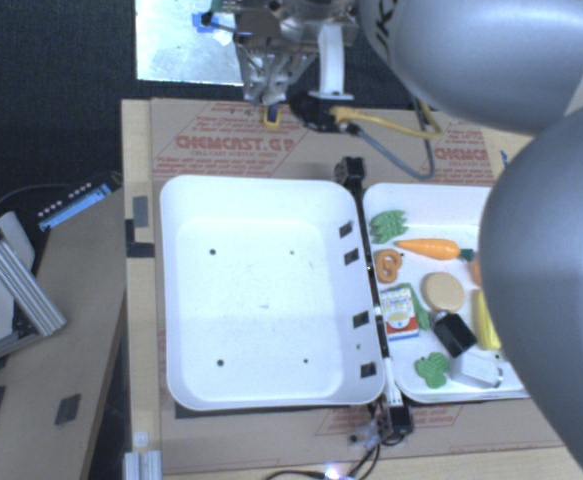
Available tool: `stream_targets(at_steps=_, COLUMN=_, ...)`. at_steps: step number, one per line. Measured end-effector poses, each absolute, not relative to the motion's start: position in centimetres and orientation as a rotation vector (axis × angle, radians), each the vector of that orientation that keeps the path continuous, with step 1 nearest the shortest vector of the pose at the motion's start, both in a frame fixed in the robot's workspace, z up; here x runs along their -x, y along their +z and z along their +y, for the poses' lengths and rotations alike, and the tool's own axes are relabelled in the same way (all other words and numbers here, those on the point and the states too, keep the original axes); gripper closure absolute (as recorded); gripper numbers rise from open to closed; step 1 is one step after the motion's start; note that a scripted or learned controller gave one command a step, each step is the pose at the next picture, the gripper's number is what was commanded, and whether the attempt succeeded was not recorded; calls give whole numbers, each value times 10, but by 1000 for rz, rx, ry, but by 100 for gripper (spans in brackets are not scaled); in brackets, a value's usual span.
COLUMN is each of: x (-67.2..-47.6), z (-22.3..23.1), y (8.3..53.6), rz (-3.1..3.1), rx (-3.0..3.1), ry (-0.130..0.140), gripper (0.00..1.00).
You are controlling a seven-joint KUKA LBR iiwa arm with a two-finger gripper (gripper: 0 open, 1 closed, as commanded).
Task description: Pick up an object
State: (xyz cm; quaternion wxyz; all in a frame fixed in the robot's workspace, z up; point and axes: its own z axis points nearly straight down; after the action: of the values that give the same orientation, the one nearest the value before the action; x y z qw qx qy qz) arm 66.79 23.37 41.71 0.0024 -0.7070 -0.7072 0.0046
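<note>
objects to pick: all sitting in the right bin (441,200), none of them lifted
carrot (428,249): orange toy one, lying sideways near the top of that bin, green tip pointing left
leafy green piece (387,224): just above the carrot, up by the bin's left wall
pretzel (387,265): small orange-brown thing just under the carrot's left end
little box (399,311): white with red and green print, beside the divider
round tan disc (443,291): looks like a cookie or bun, right of the box
black block (453,333): tilted, just below the disc
yellow stick (485,320): partly hidden behind the arm
broccoli-looking bit (432,369): bottom of the bin, next to a white block (477,370)
left bin (261,193): big white one, bare floor with a few dark dots
gripper (268,93): way up top, past both bins, over the cardboard edge, well apart from the toys; nothing between the fingers, honestly can't tell if they're spread or closed
arm (531,118): huge grey blur covering the right side
</note>
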Motion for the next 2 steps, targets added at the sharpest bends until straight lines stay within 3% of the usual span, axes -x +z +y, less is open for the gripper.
stream_targets(at_steps=1, x=-669, z=234, y=452, rz=-2227, rx=2219, ry=-5, gripper=100)
stream_targets(at_steps=2, x=-668, z=234, y=471, rz=-2228, rx=2218, ry=-6, gripper=100)
